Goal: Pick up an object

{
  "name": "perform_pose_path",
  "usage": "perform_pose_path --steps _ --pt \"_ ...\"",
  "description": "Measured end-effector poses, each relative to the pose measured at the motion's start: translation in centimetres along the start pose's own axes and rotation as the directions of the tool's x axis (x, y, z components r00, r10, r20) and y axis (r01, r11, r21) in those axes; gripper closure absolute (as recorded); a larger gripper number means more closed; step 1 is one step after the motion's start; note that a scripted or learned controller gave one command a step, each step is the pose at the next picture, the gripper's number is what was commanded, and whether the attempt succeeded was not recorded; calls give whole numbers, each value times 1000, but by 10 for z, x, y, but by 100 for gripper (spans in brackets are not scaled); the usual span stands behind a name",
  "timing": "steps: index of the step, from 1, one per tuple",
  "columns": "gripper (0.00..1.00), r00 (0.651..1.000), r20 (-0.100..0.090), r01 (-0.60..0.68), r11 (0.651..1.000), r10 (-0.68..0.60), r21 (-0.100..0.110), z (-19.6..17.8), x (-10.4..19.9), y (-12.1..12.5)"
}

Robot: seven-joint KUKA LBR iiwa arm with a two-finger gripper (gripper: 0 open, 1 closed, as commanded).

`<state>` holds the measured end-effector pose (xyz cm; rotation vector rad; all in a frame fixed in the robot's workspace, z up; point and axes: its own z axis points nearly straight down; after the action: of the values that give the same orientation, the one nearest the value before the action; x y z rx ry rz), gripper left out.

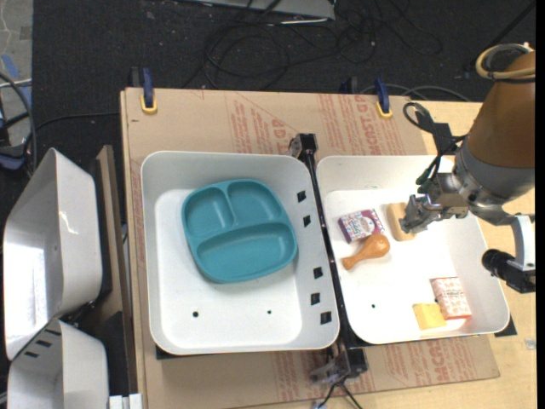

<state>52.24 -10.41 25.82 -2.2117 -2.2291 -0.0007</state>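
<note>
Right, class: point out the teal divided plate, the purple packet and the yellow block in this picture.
teal divided plate point(239, 230): camera view, on the ridge between its compartments.
purple packet point(360, 224): camera view, middle of its printed face.
yellow block point(428, 315): camera view, centre of its top face.

Robotics lab: clamped cardboard bench point(255, 113) (loose cables point(247, 45) behind), white bins point(162, 228).

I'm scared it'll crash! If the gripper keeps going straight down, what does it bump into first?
Probably the small tan block lying right under the gripper in the right bin. How high the gripper sits above it is hard to judge from here.
</note>
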Motion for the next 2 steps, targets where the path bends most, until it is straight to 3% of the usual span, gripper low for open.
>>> perform_pose_path --steps 2 --pt "100 1000 0 1 1000 -1 1 10 100 -6"
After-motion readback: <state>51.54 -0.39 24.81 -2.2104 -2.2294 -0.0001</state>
